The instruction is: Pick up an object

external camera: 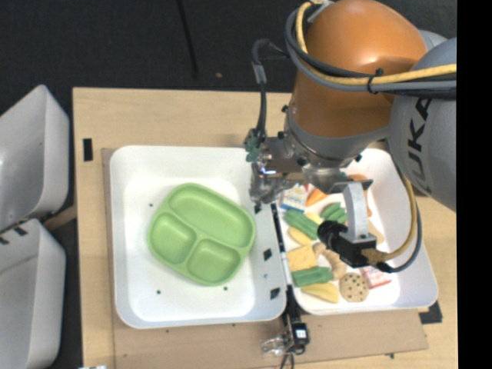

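Observation:
The right bin [411, 271] holds a heap of toy food. In it are green pieces [302, 223], a yellow wedge [304, 258], a green bean-like piece [311, 277], a speckled cookie [353, 287] and an orange piece [317, 196]. A small white and blue packet [294, 201] lies by the bin's left wall. The arm's big orange wrist hangs over the back left of this bin. My gripper [306, 184] is low under the wrist, right above the packet and orange piece, and I cannot see anything held in it.
The left bin [138, 298] carries a green divided plate [201, 234] in its middle. A narrow seam with black clips [269, 252] separates the two bins. White housings stand at the far left, off the bench.

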`<action>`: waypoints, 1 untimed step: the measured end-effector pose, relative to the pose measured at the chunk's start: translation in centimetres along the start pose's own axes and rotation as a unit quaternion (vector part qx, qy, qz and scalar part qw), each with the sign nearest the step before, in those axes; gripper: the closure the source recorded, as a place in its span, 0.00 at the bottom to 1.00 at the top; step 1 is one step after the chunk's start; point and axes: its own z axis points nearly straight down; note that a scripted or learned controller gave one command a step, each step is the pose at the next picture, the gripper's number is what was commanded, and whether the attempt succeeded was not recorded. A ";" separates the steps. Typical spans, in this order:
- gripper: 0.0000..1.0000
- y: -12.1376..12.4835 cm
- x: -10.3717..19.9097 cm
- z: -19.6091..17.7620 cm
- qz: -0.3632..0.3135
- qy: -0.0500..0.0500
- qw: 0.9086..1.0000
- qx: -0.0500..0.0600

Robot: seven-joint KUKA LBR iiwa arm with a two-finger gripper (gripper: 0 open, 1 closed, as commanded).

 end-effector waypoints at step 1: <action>1.00 0.1 -0.1 -1.1 -0.006 -0.001 1.000 0.000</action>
